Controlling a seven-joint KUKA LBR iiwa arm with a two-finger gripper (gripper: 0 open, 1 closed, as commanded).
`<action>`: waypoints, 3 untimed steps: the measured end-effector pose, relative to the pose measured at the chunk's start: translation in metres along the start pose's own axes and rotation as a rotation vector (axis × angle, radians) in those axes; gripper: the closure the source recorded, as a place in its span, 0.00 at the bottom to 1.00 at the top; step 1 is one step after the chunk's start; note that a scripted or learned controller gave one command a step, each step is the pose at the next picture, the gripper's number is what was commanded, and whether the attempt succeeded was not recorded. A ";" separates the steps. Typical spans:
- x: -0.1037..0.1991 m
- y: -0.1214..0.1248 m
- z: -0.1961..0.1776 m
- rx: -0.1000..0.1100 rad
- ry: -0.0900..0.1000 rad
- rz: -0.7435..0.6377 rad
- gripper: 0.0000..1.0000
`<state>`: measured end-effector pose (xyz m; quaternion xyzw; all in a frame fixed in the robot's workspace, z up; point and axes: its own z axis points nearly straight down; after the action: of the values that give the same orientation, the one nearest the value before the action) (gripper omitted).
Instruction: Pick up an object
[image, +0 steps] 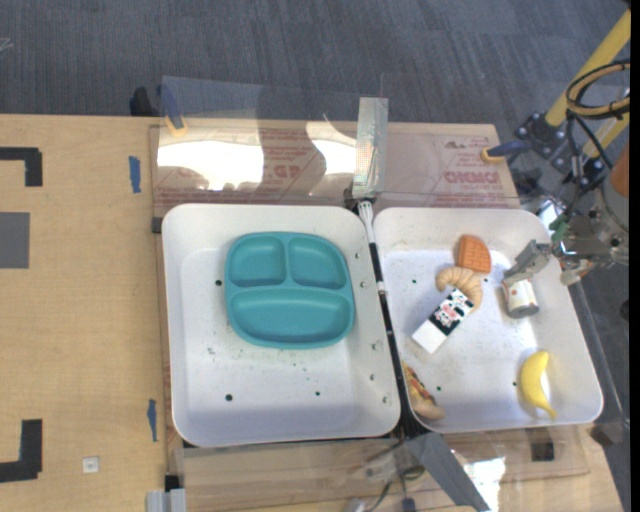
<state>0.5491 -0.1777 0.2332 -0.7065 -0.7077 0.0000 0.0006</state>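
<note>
A: Near edge first. We see a yellow banana (537, 382) low in the right bin (590, 400), smooth and curved, lying close to the bin's wall. We'd say it could roll or wedge against that wall if pushed.

B: Agreed. At the near left corner of that bin there's a small food toy (424, 395), brownish and partly over the rim, too unclear to name. Risky pick, half hidden.

A: Mid-bin: a milk carton (445, 319), boxy, white with black cow patches, lying tilted. Touching its upper end is a croissant (462, 283), tan and ridged. An orange bread-like piece (474, 254) sits just beyond. We think a grab there could catch two items, or shove one aside.

B: Left bin (190, 330) holds a teal divided plate (290, 288), glossy plastic, three compartments. Wide and flat, poor for a pinch.

A: Now the gripper (528, 268), over the right bin's far right part. Just beside it a small white cylinder (519, 297), like a cup or can, with a label.

B: Clenched or released? We cannot tell; the metal parts are blurred together. The cylinder is not visibly between anything.

A: A round slick body could slip out sideways if the closing is off-centre.

B: The surface (70, 300) is bare tan board.
</note>
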 end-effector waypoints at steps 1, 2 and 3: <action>0.027 0.031 0.130 -0.009 0.001 0.165 0.00; 0.082 0.030 0.145 -0.005 0.000 0.294 0.00; 0.082 0.032 0.134 -0.010 0.001 0.294 1.00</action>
<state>0.5809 -0.0951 0.0997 -0.8025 -0.5966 -0.0038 -0.0026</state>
